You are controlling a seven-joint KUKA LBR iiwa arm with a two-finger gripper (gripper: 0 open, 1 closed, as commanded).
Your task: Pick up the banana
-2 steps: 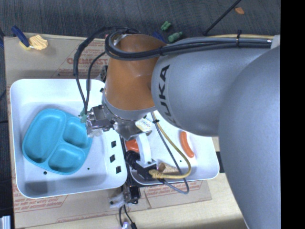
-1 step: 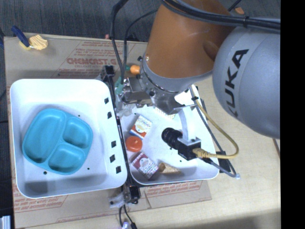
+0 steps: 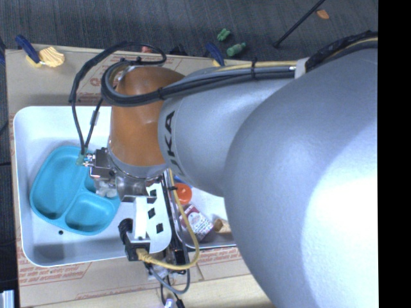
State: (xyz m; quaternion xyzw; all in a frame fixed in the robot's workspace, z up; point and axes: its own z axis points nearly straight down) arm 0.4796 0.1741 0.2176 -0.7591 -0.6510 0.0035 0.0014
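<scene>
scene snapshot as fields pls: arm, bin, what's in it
arm: grey with an orange band, reaching in from the right, wrist down over the left bin
bin: white, shallow, much of it covered by the arm
dish: blue, divided, in the bin's left half, next to the wrist
orange thing: small, just right of the wrist, kind unclear
packet: red and white, in the bin near its front wall, at the arm's edge

Blue dish (image 3: 67, 196) crowds the white bin's (image 3: 29, 133) left; its near-left corner lies bare.
</scene>
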